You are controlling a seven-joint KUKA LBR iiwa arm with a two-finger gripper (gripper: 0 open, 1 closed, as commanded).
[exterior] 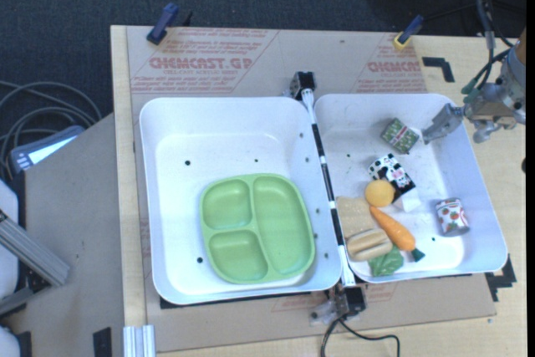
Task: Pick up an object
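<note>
Clearly poised at the right edge of the frame, over the right bin's [468,263] upper right rim: gripper [441,125], grasp state impossible to tell. Nearest target just left of it: green-white box [399,135]. Lower down: cow toy [389,171], orange ball [379,194], carrot [393,228], bread roll [369,244]. Arm cut off by the frame's edge.

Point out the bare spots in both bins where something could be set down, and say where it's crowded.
Left bin: bare white floor rings the green divided plate, widest along the far wall and the left side. Right bin: bare near the far-left corner, before the green box. Crowded: the near-left part, where cow toy, orange ball, carrot and bread roll cluster. The gripper sits at the far-right rim.
</note>
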